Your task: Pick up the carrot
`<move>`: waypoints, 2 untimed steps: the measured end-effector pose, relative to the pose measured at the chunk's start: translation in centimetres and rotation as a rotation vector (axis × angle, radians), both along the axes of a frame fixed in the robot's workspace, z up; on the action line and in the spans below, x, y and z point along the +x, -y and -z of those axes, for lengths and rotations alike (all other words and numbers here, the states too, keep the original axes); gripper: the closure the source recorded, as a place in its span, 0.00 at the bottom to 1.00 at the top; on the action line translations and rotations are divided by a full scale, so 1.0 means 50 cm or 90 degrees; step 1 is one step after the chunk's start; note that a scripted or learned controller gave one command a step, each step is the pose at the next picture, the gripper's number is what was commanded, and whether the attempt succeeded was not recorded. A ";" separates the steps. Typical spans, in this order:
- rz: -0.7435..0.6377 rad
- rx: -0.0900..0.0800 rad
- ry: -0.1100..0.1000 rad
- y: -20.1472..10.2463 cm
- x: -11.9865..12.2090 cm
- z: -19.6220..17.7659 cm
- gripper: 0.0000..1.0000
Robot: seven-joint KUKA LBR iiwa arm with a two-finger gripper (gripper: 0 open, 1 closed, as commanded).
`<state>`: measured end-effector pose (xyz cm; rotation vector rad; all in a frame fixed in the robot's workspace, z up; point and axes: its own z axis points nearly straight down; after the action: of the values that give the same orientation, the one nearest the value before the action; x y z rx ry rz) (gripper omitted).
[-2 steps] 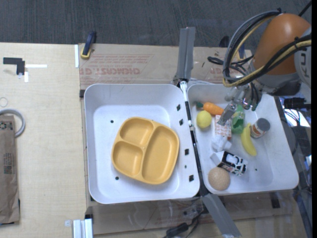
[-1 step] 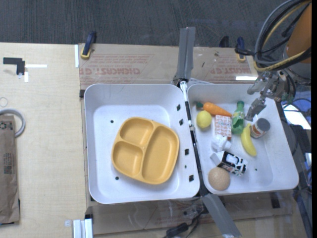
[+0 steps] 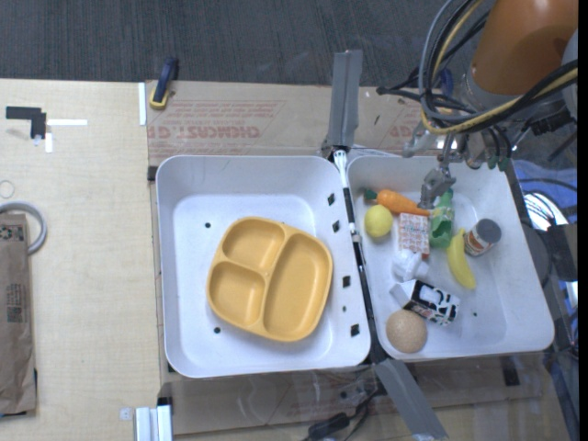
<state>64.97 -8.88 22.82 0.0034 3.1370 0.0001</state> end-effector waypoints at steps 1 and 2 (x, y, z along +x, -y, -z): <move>-0.008 0.000 -0.001 -0.009 -0.088 0.072 0.00; -0.121 -0.001 0.001 0.118 -0.019 0.112 0.00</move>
<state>64.03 -14.80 17.23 -0.2937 3.1218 -0.0012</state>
